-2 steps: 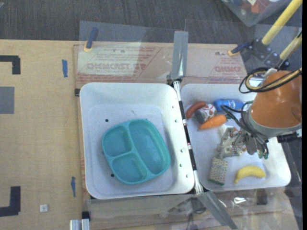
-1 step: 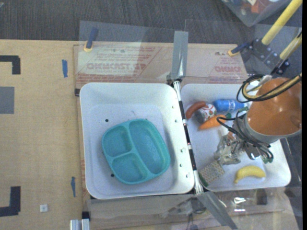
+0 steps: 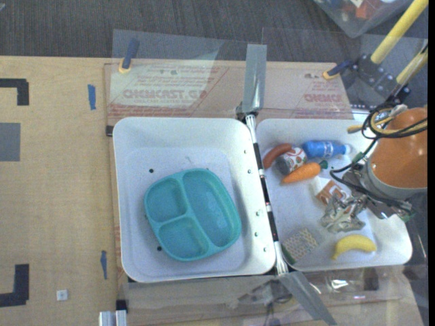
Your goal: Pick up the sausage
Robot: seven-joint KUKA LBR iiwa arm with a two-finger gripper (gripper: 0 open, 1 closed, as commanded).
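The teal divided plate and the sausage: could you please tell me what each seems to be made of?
The teal divided plate looks like moulded plastic with a smooth, slightly glossy finish: even colour, soft sheen. The sausage seems to be a plastic or rubber toy, uniformly reddish-brown and matte; it is too small to say which.

Divided plate (image 3: 192, 214) in left bin (image 3: 129, 141); sausage (image 3: 275, 155), carrot (image 3: 301, 173), bottle (image 3: 324, 149), banana (image 3: 353, 246) in right bin (image 3: 397, 250).

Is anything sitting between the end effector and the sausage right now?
Yes. The end effector hangs low in the right bin, and the sausage lies at the bin's upper left. The carrot and a small round can beside the sausage lie across that line.
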